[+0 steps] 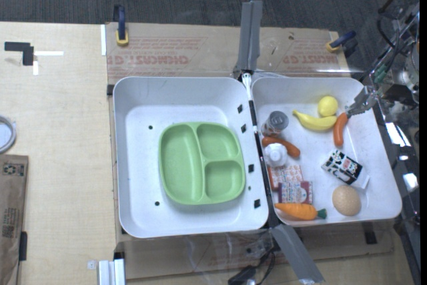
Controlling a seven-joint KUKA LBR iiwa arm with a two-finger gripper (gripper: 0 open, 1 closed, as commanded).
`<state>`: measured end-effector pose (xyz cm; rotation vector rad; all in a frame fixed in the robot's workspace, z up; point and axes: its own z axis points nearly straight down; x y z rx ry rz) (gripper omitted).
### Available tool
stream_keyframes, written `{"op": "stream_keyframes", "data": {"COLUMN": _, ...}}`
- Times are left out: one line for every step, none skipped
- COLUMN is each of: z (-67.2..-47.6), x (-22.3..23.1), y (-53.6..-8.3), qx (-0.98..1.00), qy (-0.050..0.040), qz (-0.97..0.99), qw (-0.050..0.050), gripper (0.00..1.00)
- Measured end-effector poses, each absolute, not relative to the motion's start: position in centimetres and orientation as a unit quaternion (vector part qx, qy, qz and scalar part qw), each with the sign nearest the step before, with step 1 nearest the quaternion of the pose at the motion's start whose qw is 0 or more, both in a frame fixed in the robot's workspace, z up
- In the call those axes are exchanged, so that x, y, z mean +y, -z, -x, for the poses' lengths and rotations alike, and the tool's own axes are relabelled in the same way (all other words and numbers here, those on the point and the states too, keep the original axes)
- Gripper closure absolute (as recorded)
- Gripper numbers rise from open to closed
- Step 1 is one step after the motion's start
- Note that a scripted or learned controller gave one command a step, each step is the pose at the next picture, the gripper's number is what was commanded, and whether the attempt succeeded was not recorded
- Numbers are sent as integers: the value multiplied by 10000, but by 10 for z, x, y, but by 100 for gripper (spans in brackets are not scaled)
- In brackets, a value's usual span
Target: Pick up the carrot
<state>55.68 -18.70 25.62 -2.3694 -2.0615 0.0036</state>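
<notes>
The left bin (133, 163) holds a green divided plate (201, 163); the right bin (380, 157) holds the carrot (295, 211), banana (313, 121) and egg (346, 200); gripper (360, 103) state unclear

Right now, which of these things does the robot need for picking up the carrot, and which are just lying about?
Part of the job:
carrot, near the front of the right bin
gripper, at that bin's far right

Just lying about:
banana
lemon
egg
milk carton
sausage
green plate in the left bin
</notes>
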Motion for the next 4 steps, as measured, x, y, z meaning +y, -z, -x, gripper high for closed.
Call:
{"op": "stream_keyframes", "data": {"z": -519, "x": -152, "y": -126, "qx": -6642, "qy": 17, "qz": 7475, "qw": -13, "gripper": 0}}
{"op": "stream_keyframes", "data": {"z": -553, "x": -169, "y": -223, "qx": -5844, "qy": -15, "qz": 8115, "qw": 6, "gripper": 0}}
{"op": "stream_keyframes", "data": {"z": -515, "x": -117, "y": -120, "qx": -6626, "qy": 25, "qz": 7490, "qw": -34, "gripper": 0}}
{"op": "stream_keyframes", "data": {"z": -559, "x": -201, "y": -120, "qx": -5958, "qy": 50, "qz": 8031, "qw": -42, "gripper": 0}}
